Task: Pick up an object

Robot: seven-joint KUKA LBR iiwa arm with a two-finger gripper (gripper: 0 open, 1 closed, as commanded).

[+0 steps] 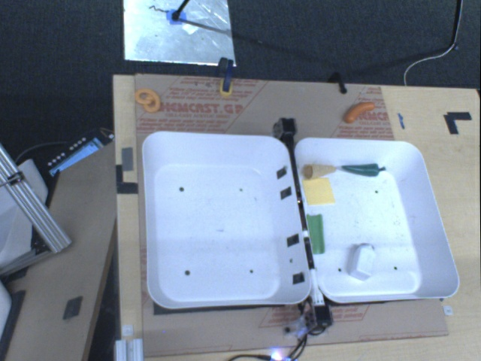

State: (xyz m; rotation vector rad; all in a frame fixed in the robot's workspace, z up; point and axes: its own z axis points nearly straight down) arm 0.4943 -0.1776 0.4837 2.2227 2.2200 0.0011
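Where right bin (432, 201) sits, yellow square (319, 192), green block (315, 232)

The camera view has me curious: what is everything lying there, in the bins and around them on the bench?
White bins: 2, side by side; left bin, right bin.
Yellow square: 1, flat, right bin, near its left wall.
Green strip: 1, right bin, just below the yellow square.
Tan cone with a dark green handle: 1, lying across the top of the right bin.
White block: 1, lower part of the right bin.
Orange sausage shape: 1, on the bench above the right bin.
Orange ring: 1, bench's top left corner.
Yellow and blue clamp: 1, bench's top edge.
Silver sheet: 1, on the dark floor beyond the bench.
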